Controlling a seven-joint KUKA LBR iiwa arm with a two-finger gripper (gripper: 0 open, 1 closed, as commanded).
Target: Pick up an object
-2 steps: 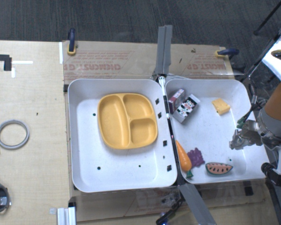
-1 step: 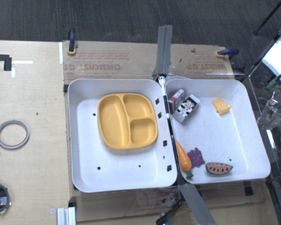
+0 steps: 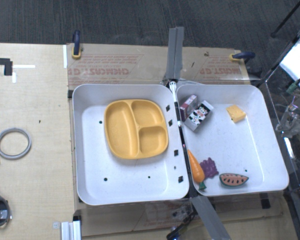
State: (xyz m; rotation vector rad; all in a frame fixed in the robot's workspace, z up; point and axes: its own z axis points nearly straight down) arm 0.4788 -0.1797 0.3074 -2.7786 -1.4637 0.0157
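From my seat I cannot tell how the pincer is set, so I plan around the right bin (image 3: 242,146) alone. The carrot (image 3: 195,167) and grapes (image 3: 209,166) lie touching against its near-left wall, the watermelon slice (image 3: 234,179) sits by the near edge, the yellow block (image 3: 235,113) lies toward the far edge, and two small cartons (image 3: 196,113) crowd the far-left corner. My worry is a descent on the wall-huggers — a finger could strike the rim or nudge a neighbour — while the flat slice may simply slip out.
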